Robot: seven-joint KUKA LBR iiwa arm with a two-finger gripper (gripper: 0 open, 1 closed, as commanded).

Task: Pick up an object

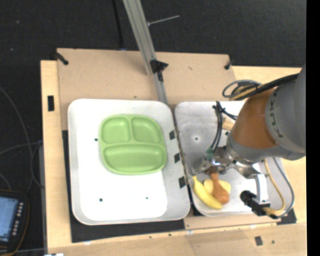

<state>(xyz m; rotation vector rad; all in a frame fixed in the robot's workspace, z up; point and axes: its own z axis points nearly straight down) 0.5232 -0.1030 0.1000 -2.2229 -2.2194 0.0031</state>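
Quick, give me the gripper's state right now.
Gripper: low in the right bin, right above the yellow and orange toys; open or closed cannot be told, and no object is seen in its grasp.

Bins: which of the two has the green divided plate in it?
The left bin holds the green plate. The right bin, under the arm, holds a yellow banana and an orange item instead.
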